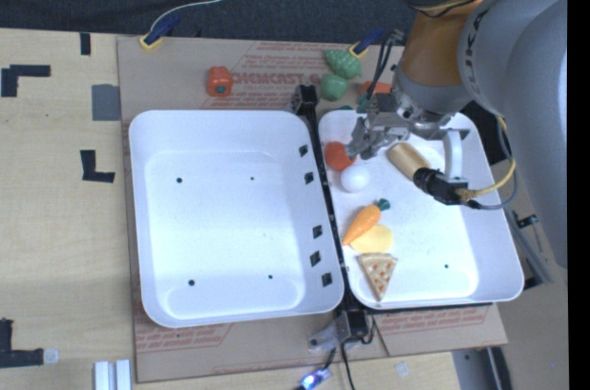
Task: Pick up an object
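the gripper (367, 142) is down low in the right bin (479, 277), at its far-left corner, right over a red piece (336, 157) and a white ball (355, 180). how far the claw is open i cannot tell, and nothing shows between the tips, so i'd call the pick not yet made: grasp and lift are left to do. the red piece lies by the bin's left wall, touching the ball on its near side; too round and too hidden to read a long axis. nearer sit a carrot (363, 223), its green end pointing far-right, a yellow piece (373, 240) and a pizza slice (377, 272).
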You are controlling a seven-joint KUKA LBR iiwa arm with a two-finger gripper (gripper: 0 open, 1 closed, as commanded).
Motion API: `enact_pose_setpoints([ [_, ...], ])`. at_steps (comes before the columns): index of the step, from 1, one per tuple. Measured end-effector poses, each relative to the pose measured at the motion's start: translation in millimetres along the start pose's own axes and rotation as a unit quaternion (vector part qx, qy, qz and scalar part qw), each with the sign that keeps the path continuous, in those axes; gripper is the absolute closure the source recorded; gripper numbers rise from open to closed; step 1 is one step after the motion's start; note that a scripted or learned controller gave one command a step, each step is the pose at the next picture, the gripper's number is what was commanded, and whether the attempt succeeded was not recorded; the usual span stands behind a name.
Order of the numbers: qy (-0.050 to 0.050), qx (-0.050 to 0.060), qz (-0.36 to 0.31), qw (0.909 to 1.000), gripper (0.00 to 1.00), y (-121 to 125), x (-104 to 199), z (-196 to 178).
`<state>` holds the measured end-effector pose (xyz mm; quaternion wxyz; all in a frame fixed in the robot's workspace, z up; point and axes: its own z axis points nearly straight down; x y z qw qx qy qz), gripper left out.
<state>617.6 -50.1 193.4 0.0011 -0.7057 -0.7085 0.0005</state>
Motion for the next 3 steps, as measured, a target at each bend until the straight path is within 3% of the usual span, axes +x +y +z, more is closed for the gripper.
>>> enact_pose_setpoints([
  [1,0.000,0.000,0.000,1.0000,0.00,0,0,1],
  [2,0.000,0.000,0.000,1.0000,1.00,0,1,-9],
  [3,-0.001,-0.010,0.000,0.9999,1.00,23,4,-237],
])
